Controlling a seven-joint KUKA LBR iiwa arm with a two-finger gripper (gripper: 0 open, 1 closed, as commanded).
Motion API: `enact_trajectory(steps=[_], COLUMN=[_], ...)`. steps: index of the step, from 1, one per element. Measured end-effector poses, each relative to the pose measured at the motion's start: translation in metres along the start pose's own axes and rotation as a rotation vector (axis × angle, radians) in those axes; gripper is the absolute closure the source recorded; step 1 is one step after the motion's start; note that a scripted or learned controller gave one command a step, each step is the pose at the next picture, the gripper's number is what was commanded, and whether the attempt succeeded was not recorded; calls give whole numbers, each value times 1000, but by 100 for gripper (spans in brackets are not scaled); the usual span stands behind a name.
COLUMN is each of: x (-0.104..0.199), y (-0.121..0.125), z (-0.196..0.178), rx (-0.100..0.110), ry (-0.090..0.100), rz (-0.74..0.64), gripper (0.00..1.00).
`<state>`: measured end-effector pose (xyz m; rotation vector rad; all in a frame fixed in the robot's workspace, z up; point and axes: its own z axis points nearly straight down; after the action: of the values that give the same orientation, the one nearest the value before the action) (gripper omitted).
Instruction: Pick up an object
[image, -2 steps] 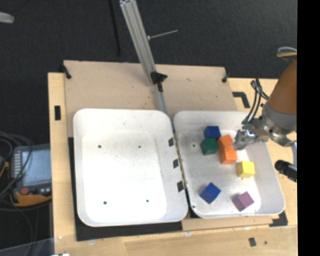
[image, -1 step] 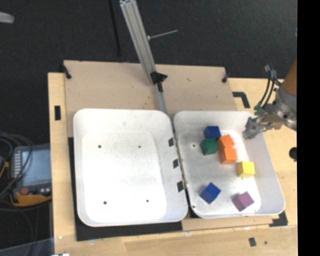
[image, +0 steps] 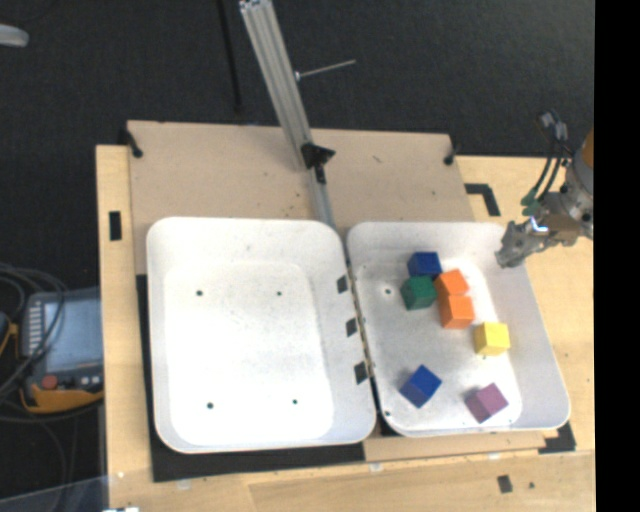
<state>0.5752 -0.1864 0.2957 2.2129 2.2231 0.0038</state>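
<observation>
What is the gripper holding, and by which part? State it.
Nothing. The gripper hangs over the right bin's upper right rim, apart from the blocks.

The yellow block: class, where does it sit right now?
The yellow block lies in the right bin, near its right side, just below the orange blocks and above the purple block.

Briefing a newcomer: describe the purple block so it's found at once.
Start at the right bin, the one holding all the blocks. Go to its near right corner. The purple block sits there, below the yellow block and right of a blue block; it's the only purple one.
</observation>
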Motion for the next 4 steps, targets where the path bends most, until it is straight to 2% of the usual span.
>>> enact_trajectory(steps=[1,2,4], x=[54,97,207], y=[-2,-16,-20], z=[-3,5,33], rx=[3,4,6], ry=[2,2,2], rz=[-2,-1,-2], gripper=[100,100,100])
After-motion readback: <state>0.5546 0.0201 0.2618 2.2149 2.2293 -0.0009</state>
